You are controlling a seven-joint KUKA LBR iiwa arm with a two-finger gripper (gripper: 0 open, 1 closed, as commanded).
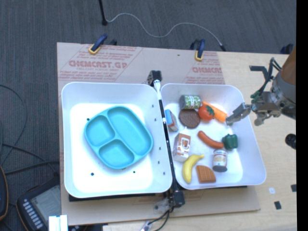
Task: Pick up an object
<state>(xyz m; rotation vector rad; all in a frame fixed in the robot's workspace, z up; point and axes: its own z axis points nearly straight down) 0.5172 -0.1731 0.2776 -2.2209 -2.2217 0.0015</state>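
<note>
Bench (240, 61): pale board clamped at its far edge by two clips, bearing two shallow white bins side by side.
Left bin (72, 129): holds one blue divided plate (118, 136), three compartments, lying near the bin's middle.
Right bin (250, 170): holds the loose play-food items listed below.
Green-labelled can (190, 101): on its side near the far edge of the right bin.
Brown round patty (189, 119): just beside the green-labelled can, toward the bin's middle.
Tomato (206, 112): red-orange, touching the carrot.
Carrot (216, 111): orange, slanting toward the bin's right wall.
Blue-and-white packet (170, 120): against the left wall of the right bin.
Brown-and-white carton (182, 146): near the middle, left of the sausage.
Sausage (210, 139): red, lying across the middle of the bin.
Green pepper (230, 141): at the sausage's right end, touching it.
Small tin (219, 160): upright, near the front right of the bin.
Banana (190, 166): yellow, near the front edge.
Toast slice (206, 174): tan, just beside the banana at the front edge.
Gripper (250, 114): hangs over the right wall of the right bin, beside the carrot's tip; nothing between its fingers; whether they are spread or closed, I cannot tell.
</note>
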